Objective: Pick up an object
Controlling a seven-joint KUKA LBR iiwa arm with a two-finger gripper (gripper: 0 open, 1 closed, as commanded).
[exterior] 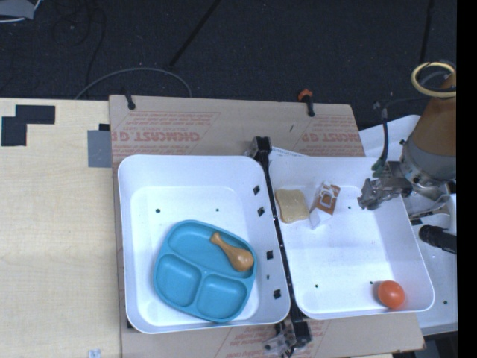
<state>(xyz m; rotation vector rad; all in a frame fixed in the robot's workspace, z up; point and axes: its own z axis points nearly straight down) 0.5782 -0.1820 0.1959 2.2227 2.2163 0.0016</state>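
Note:
In the right bin [350,304] lie a tan sponge-like block [292,205] at the upper left, a small brown-and-white packet [325,199] beside it, and an orange ball [390,294] in the near right corner. The left bin [141,177] holds a blue divided plate [197,274] with a brown toy drumstick [232,252] on it. My gripper [375,192] hangs over the right bin's upper right edge, to the right of the packet and apart from it. Nothing shows between its fingers.
A cardboard sheet [223,129] lies under both bins. A black divider with clips [270,230] runs between them. The arm's orange band [440,129] and grey wrist stand at the right edge. Light wooden bench surface [52,230] spreads to the left.

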